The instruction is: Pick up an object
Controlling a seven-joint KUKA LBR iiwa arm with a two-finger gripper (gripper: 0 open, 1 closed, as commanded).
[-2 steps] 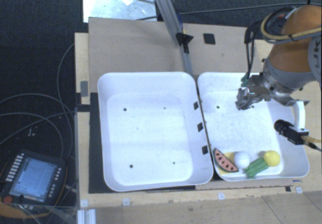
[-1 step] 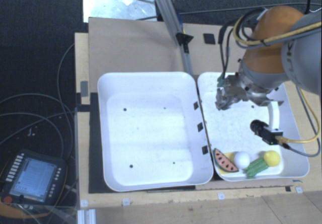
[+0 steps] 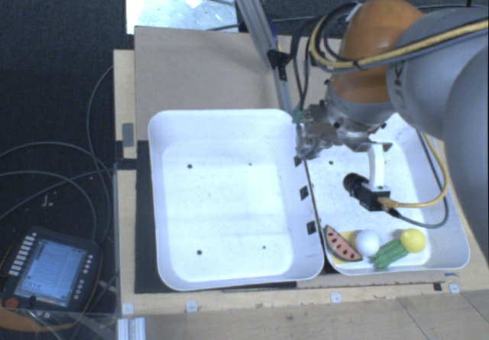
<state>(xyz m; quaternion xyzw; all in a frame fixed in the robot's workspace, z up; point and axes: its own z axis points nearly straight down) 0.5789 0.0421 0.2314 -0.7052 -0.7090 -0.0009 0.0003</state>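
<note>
Four toys, watermelon slice, white ball, green piece and lemon, lay bunched well apart from the tool on its camera-ward side, so your best move was centring over the end lemon; whether the tool stood apart or together, you could not tell.

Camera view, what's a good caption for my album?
Robot arm reaches over the right bin, where a toy watermelon slice, white ball, green toy and yellow toy wait.
</note>
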